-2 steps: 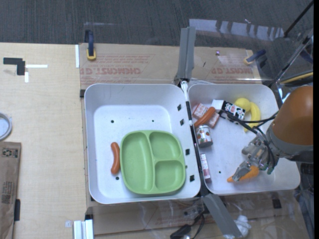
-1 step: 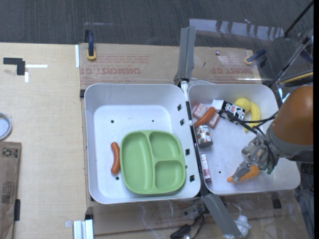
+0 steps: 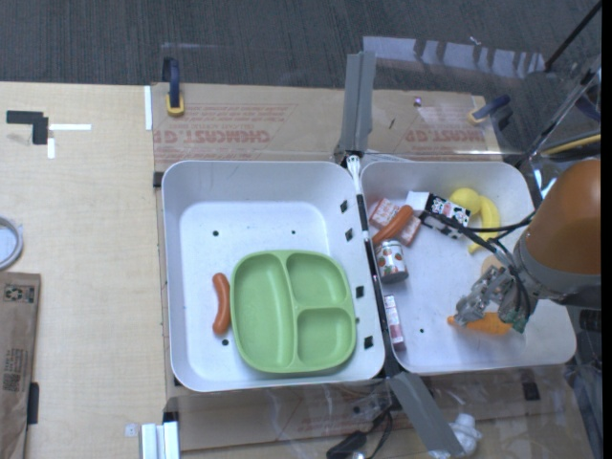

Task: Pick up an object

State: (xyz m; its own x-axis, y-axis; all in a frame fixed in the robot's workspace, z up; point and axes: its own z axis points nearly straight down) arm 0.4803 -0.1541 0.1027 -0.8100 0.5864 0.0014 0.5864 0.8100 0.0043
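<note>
My gripper [image 3: 490, 304] is low in the right bin [image 3: 421, 347], near its front right corner. It stands right over a small orange carrot-like piece [image 3: 486, 325] lying on the bin floor, and its tip is touching or nearly touching that piece. The same bin holds a yellow banana [image 3: 476, 208] at the back, an orange sausage [image 3: 395, 225] lying on a red box [image 3: 382, 210], a small can [image 3: 392, 262] and a narrow red-and-white packet [image 3: 391, 319] along the left wall.
The left bin [image 3: 191, 208] holds a green divided plate [image 3: 292, 311] and another orange sausage [image 3: 221, 304] beside it. The divider between the bins runs at about x=385. The arm's orange band [image 3: 574, 223] hangs over the right bin's right wall.
</note>
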